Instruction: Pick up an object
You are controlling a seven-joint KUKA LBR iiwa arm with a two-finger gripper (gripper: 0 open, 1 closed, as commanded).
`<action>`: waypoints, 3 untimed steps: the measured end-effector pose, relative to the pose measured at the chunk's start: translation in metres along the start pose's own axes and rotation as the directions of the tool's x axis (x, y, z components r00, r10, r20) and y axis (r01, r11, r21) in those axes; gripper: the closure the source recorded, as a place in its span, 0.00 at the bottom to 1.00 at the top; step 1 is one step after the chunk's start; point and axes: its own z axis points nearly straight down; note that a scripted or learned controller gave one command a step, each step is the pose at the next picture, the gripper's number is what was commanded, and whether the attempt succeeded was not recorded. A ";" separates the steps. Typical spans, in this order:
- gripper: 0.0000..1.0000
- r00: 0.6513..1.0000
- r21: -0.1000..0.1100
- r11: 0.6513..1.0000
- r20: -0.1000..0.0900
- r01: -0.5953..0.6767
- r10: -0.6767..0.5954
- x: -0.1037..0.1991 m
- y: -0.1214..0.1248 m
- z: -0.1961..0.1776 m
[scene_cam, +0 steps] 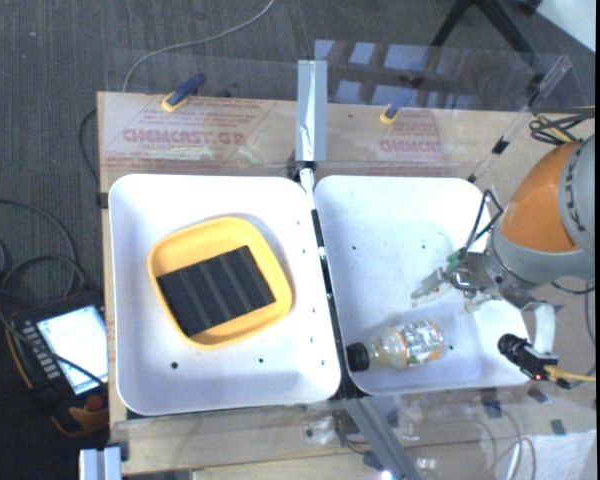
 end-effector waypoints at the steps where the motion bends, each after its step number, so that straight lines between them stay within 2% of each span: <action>1: 0.00 0.986 -0.021 0.985 0.009 0.169 -0.169 0.017 -0.027 0.022; 2: 0.00 0.985 -0.022 0.985 0.009 0.172 -0.172 0.047 -0.030 0.022; 3: 0.00 0.988 -0.016 0.988 0.000 0.152 -0.152 0.041 -0.031 0.021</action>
